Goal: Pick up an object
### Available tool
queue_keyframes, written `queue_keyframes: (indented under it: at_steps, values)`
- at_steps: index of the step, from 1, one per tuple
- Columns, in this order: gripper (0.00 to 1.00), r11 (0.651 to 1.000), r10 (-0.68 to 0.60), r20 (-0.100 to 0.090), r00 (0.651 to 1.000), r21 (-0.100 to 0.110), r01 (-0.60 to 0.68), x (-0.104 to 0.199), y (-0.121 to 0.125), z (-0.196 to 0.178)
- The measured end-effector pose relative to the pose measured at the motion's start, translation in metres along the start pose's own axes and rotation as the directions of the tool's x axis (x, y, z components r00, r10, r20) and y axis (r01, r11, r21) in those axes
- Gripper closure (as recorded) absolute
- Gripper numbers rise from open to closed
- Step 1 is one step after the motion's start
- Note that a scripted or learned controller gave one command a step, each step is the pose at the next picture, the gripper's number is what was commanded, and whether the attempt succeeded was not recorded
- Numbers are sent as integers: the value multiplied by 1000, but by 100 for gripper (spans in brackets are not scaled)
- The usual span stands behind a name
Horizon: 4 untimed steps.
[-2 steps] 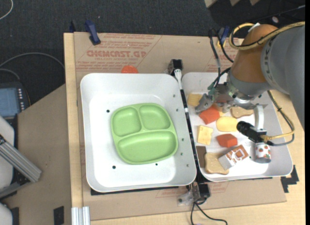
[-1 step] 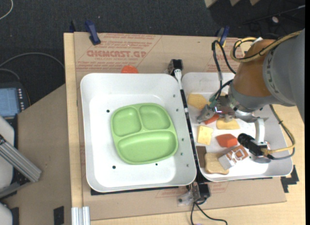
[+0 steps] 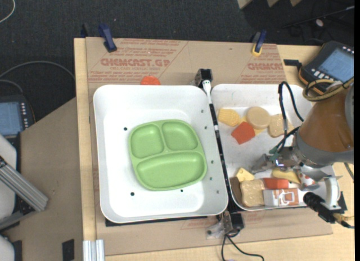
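where the arm reached into the right bin, the gripper sat low among crowded food pieces near the front wall; whether the claw was released or clenched could not be told. 3 tan pieces and a red block lay apart behind. risk judged: crowding could cause a misgrip or a 2-item pinch

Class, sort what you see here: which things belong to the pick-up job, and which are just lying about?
Belongs to the job:
- gripper, low in the right white bin
- orange-red block
- round tan disc
- yellow wedge-shaped piece
- tan bread-like slab

Lying about:
- green three-compartment plate in the left white bin
- blue clamps
- handheld pendant
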<state>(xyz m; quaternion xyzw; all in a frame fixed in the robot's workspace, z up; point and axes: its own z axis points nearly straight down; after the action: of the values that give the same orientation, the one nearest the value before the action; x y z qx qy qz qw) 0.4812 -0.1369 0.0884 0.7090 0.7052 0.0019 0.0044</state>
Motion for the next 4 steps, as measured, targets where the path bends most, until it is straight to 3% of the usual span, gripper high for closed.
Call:
queue_keyframes:
  at_steps: [1,2,3,4]
  values:
    - [0,1000,-10,-3,1000,3,10,35,54,4]
    - [0,1000,-8,-2,1000,3,8,34,113,4]
    - [0,1000,-7,-2,1000,5,7,38,144,5]
    - [0,1000,-4,-6,1000,14,4,45,95,5]
